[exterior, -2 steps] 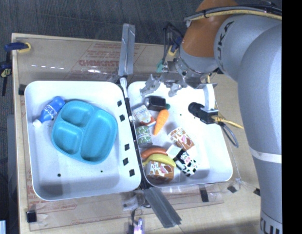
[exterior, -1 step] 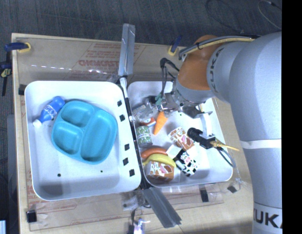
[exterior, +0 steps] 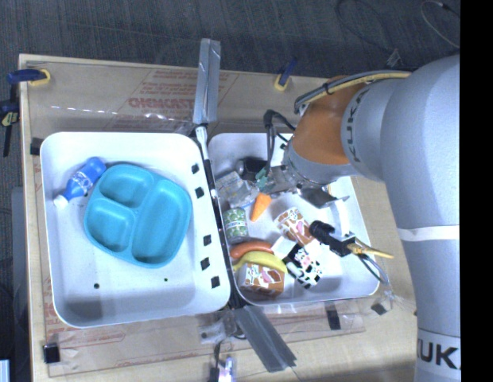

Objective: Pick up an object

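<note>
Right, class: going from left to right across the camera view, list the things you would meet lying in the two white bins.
blue bottle → blue divided tray → green-labelled jar → orange carrot → black-and-white cow toy

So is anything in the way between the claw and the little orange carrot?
Nothing I can see. The claw hangs right next to the carrot, with no toy between them. A crinkly clear wrapper and a green can lie close beside the carrot, off to the side.
</note>
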Controlling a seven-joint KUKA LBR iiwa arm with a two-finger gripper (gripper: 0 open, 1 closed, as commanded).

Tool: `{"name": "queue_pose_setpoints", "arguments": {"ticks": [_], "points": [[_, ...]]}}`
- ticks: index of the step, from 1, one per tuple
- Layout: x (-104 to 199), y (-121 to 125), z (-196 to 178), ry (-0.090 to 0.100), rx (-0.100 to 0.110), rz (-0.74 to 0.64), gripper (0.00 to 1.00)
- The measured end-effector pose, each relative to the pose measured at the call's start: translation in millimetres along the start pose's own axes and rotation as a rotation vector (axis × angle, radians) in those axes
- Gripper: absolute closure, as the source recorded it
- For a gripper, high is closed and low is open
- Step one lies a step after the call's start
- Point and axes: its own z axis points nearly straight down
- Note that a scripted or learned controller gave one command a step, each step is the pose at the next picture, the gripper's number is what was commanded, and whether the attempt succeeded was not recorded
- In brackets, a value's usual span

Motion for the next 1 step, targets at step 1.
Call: {"name": "queue_pose_setpoints", "arguments": {"ticks": [1], "points": [[-1.0,0.3,-9.9,-0.002,0.0,-0.004,1.0]]}}
